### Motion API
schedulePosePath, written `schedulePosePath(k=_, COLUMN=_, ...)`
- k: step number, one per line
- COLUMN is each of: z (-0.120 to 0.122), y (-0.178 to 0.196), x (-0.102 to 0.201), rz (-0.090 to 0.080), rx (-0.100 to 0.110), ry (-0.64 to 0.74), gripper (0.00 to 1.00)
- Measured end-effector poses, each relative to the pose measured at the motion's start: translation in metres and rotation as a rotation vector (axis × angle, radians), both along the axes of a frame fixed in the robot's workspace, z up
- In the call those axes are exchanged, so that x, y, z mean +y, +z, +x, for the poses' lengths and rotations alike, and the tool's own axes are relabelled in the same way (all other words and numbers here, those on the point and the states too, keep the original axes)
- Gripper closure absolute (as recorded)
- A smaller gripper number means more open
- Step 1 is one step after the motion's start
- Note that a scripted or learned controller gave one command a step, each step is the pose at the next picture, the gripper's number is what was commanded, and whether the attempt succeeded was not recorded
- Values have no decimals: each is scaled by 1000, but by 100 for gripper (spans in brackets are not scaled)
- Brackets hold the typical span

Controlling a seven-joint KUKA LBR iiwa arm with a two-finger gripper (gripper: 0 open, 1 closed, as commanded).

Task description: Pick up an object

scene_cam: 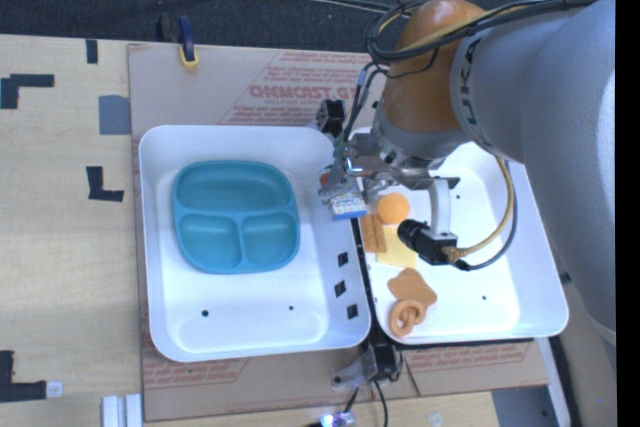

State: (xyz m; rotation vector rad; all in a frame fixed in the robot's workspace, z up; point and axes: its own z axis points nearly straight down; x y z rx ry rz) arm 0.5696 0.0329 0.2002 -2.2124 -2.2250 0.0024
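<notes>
My gripper (347,195) hangs over the divider between the two bins, at the left edge of the right bin (520,305), with the arm's orange band and grey wrist above it. Just right of it lies an orange ball (393,208). Below the ball are a brown flat piece (373,234) and a yellow slice (398,256). A tan pretzel-like piece (409,298) sits nearer the front of the right bin. I see nothing between the fingers from this angle.
The left bin (160,285) holds a blue divided plate (237,216). A black fitting with a yellow hose (430,243) hangs off the wrist over the right bin. The arm's bulk covers the right bin's far half. Cardboard underlies both bins.
</notes>
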Motion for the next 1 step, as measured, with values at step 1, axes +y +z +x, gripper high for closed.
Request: schedulePosePath(k=1, z=-31, y=18, x=51, rz=0, rx=0, ry=1, gripper=100)
